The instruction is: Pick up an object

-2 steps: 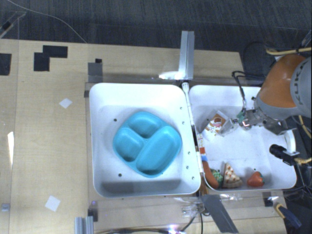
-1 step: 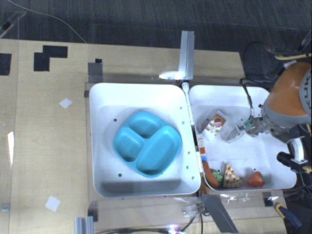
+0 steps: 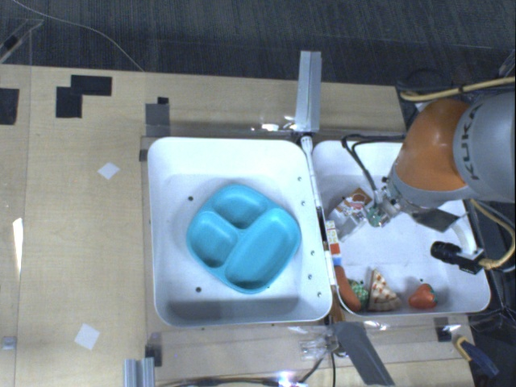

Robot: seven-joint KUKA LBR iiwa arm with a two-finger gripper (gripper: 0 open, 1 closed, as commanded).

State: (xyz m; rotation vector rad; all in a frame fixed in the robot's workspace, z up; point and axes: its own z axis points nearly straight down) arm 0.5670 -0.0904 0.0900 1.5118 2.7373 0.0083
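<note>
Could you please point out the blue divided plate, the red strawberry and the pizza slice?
blue divided plate [image 3: 244,238]: camera view, centre ridge.
red strawberry [image 3: 422,297]: camera view, its body.
pizza slice [image 3: 382,290]: camera view, its middle.

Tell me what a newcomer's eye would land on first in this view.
First, the bright blue divided plate, lying alone in the left bin. Next, the grey arm with its orange band, reaching in from the right over the right bin. Last, a small cluster along that bin's near edge: a pizza-slice toy and a red strawberry-like piece.
</note>
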